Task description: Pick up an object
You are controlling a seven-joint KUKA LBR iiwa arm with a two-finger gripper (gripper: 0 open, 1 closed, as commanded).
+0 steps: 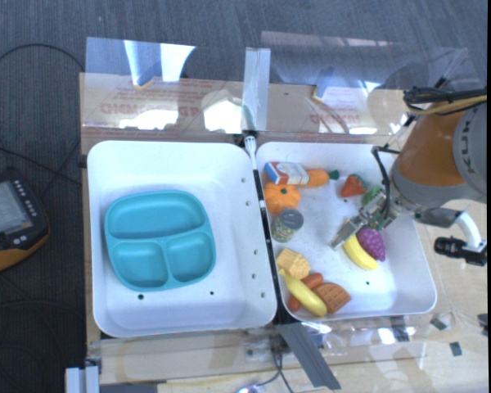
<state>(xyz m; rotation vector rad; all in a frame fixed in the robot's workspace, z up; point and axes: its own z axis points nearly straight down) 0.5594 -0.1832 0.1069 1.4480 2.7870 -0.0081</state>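
The teal tray (158,238) sits in the left bin; right of it — past the can (287,223) — the gripper (353,228) hovers beside the purple grapes (371,241). Jaws look released. Best lower squarely over the grapes — then close.

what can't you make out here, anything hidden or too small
- Gripper, camera view: too small and blurred to tell how its fingers stand.
- Purple grapes: partly covered by the gripper; contact unclear.
- Small can: label too small to read.
- Arm: cut off at the right edge.
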